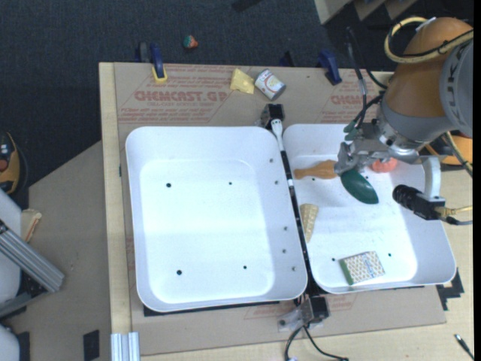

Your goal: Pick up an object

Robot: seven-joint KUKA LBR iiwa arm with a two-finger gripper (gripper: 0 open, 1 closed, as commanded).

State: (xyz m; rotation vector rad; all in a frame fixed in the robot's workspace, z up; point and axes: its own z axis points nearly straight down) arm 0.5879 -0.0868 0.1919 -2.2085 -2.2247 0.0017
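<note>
My gripper [352, 159] hangs low over the back of the right bin [421, 273], at the end of the grey arm with the orange band. Just under it lie a brown wooden handle [314, 173] pointing left and a dark green oval piece [361, 188] to its right; whether they are one object I cannot tell. A small red-orange thing [383, 165] shows beside the wrist. Further forward lie a beige wedge [310, 216] by the left wall and a patterned green-edged pad [362, 267] near the front wall.
The left bin [135, 201] stands beside the right one, with a black divider strip [289, 194] between them. On the board behind the bins lie a yellow piece [242, 82] and a small white box [269, 84]. A black cable fitting [415, 201] juts over the right bin.
</note>
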